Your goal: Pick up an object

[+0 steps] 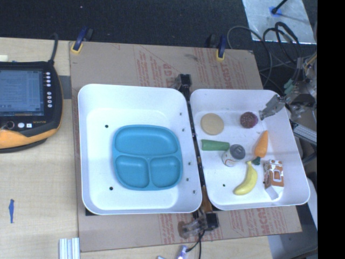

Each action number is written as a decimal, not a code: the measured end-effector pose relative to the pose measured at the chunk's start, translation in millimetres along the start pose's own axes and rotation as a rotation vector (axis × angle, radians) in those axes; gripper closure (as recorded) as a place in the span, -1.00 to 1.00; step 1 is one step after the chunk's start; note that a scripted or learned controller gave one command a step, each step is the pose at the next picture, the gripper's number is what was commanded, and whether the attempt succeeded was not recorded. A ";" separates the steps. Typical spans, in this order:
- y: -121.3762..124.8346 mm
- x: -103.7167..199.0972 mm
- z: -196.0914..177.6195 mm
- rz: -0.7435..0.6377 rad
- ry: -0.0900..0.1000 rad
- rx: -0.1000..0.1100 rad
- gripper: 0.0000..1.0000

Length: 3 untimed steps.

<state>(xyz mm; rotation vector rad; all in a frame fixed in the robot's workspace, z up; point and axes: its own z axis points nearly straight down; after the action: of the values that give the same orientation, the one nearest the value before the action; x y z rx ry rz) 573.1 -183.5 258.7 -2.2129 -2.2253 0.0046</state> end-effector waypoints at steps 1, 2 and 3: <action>44.2 -21.4 89.1 -0.002 -0.001 0.002 -1.00; 80.0 3.1 167.5 -0.001 -0.001 0.001 -1.00; 80.7 2.2 155.8 -0.003 -0.001 0.001 1.00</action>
<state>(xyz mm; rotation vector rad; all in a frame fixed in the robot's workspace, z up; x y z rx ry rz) 653.1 -180.8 102.5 -2.2090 -2.2289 0.0065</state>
